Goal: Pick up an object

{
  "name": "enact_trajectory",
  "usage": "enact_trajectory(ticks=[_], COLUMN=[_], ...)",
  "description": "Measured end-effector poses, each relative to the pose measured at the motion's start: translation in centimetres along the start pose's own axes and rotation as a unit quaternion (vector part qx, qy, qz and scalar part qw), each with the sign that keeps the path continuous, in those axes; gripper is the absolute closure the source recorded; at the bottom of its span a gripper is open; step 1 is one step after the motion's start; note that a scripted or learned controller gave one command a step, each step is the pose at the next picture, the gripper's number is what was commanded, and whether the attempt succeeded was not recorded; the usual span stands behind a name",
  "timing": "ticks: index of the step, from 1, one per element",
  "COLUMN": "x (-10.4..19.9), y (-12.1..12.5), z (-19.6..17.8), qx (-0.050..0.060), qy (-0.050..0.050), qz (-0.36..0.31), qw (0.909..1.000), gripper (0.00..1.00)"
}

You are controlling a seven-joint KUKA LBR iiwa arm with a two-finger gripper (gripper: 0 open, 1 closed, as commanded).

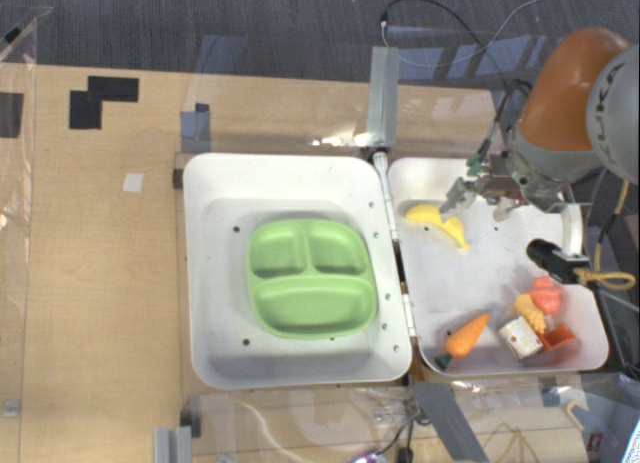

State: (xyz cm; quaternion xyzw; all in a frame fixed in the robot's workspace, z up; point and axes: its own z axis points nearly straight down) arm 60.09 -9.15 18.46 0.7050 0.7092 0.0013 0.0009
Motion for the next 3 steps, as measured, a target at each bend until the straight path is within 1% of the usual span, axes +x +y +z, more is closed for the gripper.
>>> enact_trajectory(ticks=[1,2,3], x=[-0.8,-0.6,2.7], y=[1.2,1.4,1.8], z=[9.5,8.3,-0.2], qx=[-0.005,-0.008,-0.002], qy=[-0.001,0.0,0.0], qz=[-0.135,-0.135,-0.056], qw=[0.9908,0.9907,0.9984], gripper=[0.0,1.0,1.0])
